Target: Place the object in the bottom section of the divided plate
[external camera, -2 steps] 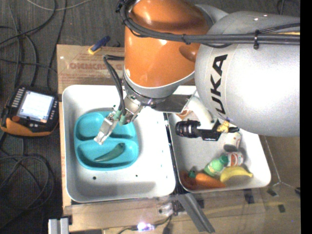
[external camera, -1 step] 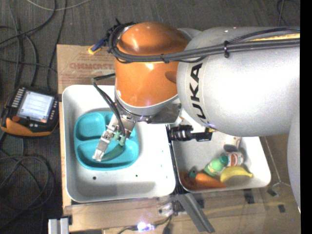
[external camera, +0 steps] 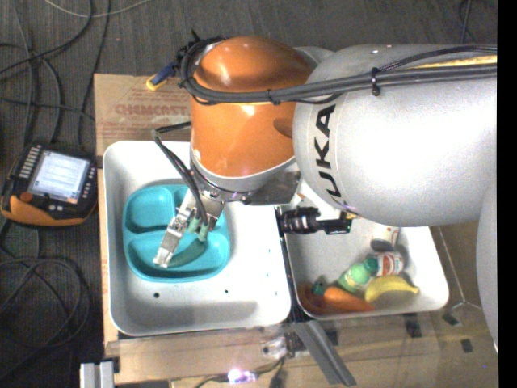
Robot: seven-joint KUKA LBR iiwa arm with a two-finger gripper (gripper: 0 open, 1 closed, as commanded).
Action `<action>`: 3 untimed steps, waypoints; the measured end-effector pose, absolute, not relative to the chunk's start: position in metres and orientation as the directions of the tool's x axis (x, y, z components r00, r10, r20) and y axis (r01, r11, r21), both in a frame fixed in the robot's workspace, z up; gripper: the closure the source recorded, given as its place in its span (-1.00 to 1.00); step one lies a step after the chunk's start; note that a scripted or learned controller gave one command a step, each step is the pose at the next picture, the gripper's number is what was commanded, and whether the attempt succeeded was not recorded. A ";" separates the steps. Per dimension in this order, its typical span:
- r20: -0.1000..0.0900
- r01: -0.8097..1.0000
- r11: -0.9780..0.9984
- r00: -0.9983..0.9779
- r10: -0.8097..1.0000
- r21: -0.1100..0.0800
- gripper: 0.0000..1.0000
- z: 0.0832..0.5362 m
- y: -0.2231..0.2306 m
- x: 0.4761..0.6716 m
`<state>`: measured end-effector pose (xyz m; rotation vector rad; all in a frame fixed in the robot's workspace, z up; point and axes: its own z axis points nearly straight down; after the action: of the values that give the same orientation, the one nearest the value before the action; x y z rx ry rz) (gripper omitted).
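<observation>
A turquoise divided plate (external camera: 139,259) lies in the left white bin (external camera: 194,309), with its large bottom section toward the bin's front. My gripper (external camera: 185,238) hangs low over the plate, at the divider and the top of the bottom section. A small green object (external camera: 199,229) shows right at the gripper's tip, above the plate's right half. I cannot make out whether it is gripped or resting on the plate. The arm's orange band and grey wrist hide the plate's upper right part.
The right bin (external camera: 432,297) holds a banana (external camera: 393,288), a carrot (external camera: 345,299), a green bottle (external camera: 356,276) and a small red and white can (external camera: 388,263), all near its front. A teach pendant (external camera: 50,183) lies on the floor at the left.
</observation>
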<state>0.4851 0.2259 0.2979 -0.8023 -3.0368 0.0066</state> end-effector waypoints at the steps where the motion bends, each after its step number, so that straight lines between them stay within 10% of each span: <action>1: 0.000 0.494 0.869 -0.869 0.494 -0.004 -1.00 0.298 0.226 0.485; 2: 0.000 0.494 0.869 -0.869 0.494 -0.008 1.00 0.305 0.227 0.486; 3: 0.000 0.494 0.869 -0.869 0.494 -0.008 -1.00 0.305 0.226 0.486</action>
<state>0.4863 0.2265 0.3049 -0.8027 -3.0353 0.0123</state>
